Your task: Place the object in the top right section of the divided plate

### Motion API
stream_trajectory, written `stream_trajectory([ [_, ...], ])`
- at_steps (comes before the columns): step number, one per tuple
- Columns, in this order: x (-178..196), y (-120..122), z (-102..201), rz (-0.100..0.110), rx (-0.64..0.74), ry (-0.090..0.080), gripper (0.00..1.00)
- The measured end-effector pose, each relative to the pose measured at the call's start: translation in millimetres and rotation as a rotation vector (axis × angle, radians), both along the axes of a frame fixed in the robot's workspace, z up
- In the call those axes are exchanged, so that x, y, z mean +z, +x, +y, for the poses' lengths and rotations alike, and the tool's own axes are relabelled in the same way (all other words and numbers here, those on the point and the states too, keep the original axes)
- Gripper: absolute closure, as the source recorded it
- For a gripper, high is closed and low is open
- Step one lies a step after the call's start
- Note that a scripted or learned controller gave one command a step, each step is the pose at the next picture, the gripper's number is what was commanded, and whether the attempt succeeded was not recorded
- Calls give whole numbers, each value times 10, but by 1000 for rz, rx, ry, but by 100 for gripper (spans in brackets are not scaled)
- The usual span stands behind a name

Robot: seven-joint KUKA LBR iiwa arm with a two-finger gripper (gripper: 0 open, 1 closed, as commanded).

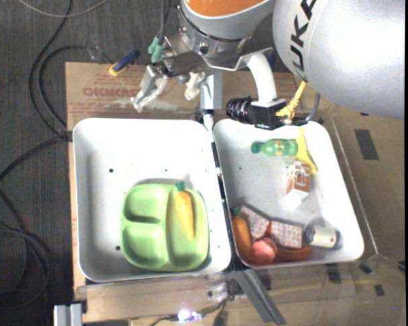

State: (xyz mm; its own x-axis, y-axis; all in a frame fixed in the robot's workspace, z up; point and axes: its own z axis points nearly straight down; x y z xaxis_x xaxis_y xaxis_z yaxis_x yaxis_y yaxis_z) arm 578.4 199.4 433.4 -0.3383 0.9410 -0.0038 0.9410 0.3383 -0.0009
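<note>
Carrot [183, 211] lies in right long section of green plate [141, 246], left bin [95, 182]; long axis near-far. Gripper [168, 87] beyond bin's far rim, nothing held, finger state unclear.

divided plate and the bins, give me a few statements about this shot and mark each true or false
1. The green divided plate sits in the left bin. True.
2. A toy carrot lies in one of the plate's sections. True.
3. The green bottle lies on the plate. False: it lies in the right bin, near that bin's far end.
4. The gripper is down inside the right bin. False: it hangs above the far edge of the bench, beyond the left bin.
5. Several toy foods are piled at the near end of the right bin. True.
</note>
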Motion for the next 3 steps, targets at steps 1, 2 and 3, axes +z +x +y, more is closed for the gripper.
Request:
stream_trajectory([
  [1,4,-287,-44,1,47,0,0],
  [2,-5,785,40,2,-101,1,0],
  [3,2,903,-56,-1,99,0,0],
])
